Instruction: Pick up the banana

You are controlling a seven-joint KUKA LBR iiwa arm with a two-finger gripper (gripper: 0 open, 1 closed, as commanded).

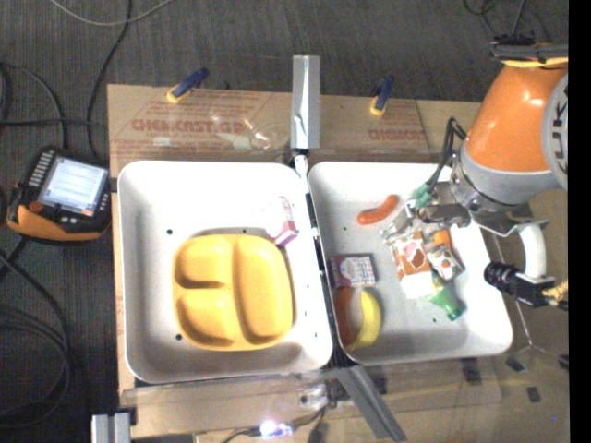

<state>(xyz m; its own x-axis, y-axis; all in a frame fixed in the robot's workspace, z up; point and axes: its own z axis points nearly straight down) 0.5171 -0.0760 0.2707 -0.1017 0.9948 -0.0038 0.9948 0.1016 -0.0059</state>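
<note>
The banana (369, 317) is yellow and lies in the right bin (480, 335) near its front left corner, next to a brownish-orange object (344, 314). My gripper (416, 218) hangs over the middle of the right bin, up and to the right of the banana, well apart from it. It sits just above an orange-and-white snack packet (420, 258). Nothing shows between its fingers.
A red sausage (377, 211) lies at the back of the right bin, a small purple carton (356, 269) near its left wall, a green item (450, 304) toward the front right. The left bin (148, 192) holds a yellow divided plate (235, 289) and a small pink-white packet (284, 231).
</note>
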